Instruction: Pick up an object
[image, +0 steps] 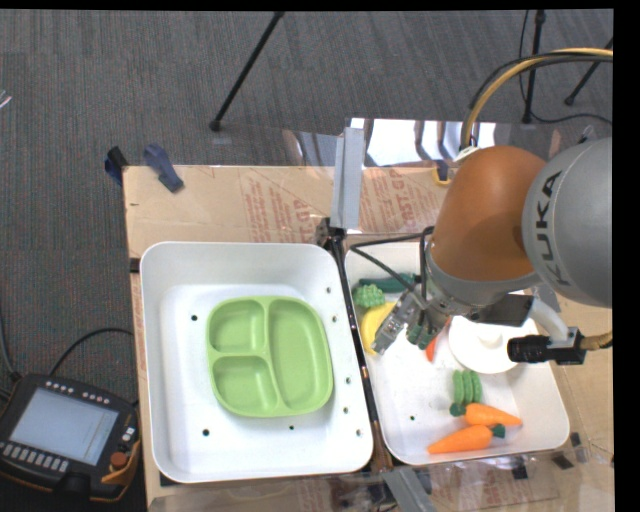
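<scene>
My gripper (398, 328) hangs low over the left part of the right bin (400, 440), below the orange band of the arm (490, 215). Its tip is right beside a yellow toy (373, 322), and I cannot see whether they touch. A green leafy toy (368, 295) lies just behind the yellow one. A small red-orange piece (432, 349) peeks out to the gripper's right. Further right are a white round dish (485, 347), a green pea pod (465, 387) and two carrots (491, 415) (461, 439).
The left bin (170, 300) holds a light green divided plate (268, 357). A metal post (348, 180) rises at the back between the bins. A teach pendant (60, 428) sits on the floor at the lower left. The arm's body hides the right bin's back part.
</scene>
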